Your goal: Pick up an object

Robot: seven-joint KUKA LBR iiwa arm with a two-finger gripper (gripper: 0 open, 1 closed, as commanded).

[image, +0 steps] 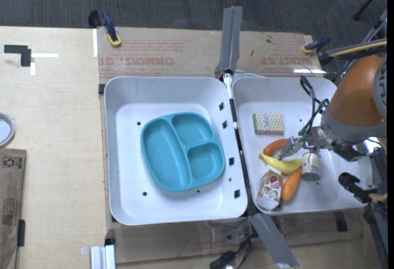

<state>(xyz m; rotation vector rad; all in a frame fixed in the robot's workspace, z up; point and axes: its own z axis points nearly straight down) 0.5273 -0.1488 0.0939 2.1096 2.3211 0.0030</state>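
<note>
Right bin (246, 104), lower middle of the frame's right half: a cluster of small items.
- Banana (280, 163), yellow, lying crosswise in the cluster.
- Orange-red piece (275, 146), just above the banana, partly under the claw.
- Carrot (291, 184), orange, slanting down from the banana's right end.
- Small can (311, 165), white with a red label, touching the banana's right end.
- Pouch (268, 191), white and brown, at the bin's lower edge, beside the carrot.
- Sponge-like block (268, 122), pale with green and orange speckles, above the cluster and apart from it.

Claw (290, 149): low over the cluster, tips at the orange-red piece and banana; whether it is wide or narrow cannot be told, and nothing is seen held in it. The grey arm with its orange band (360, 98) enters from the right edge.

Left bin (117, 138), centre of frame: one teal divided plate (183, 151) with three compartments.

Worktop (49, 157): pale wood at left, carrying a roll of tape (5, 130) at the left edge and a brown paper bag (11, 200) below it. Blue-and-yellow clamps (109, 28) at the upper edge.
</note>
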